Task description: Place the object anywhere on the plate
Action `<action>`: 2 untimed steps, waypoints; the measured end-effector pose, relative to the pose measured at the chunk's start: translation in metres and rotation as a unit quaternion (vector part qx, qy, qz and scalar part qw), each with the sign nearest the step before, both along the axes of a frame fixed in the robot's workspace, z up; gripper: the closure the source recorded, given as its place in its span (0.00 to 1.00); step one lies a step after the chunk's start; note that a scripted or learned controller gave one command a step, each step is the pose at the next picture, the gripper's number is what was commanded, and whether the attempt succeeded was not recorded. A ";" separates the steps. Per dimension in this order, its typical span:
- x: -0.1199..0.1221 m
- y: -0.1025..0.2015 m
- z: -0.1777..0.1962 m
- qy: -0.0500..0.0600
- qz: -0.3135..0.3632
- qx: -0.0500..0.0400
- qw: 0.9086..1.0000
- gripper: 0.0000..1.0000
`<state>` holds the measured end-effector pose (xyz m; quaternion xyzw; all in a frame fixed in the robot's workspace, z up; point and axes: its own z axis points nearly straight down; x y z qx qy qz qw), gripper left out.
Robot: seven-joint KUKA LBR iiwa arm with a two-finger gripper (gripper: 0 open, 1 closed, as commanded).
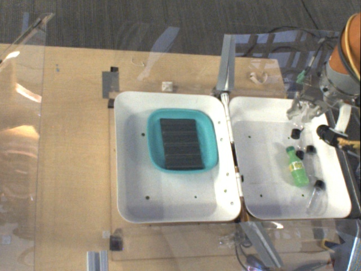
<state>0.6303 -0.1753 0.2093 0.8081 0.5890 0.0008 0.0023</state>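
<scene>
Nothing placed yet. Green bottle is seen lying in right bin, at 3 o'clock from the teal plate in left bin. Gripper is hovering just above; whether open cannot be told; no grasp seen.

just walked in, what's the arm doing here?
Pick-and-place run. The arm's pincer hovers over the right bin, just above a small green bottle lying on the bin floor; nothing shows between its fingers. The teal plate, with a dark ridged insert, sits in the left bin. The bottle isn't on the plate yet.
</scene>
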 end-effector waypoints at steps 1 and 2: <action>0.000 0.000 0.000 0.000 0.000 0.000 1.000 0.00; 0.000 0.000 0.000 0.000 0.000 0.000 1.000 0.00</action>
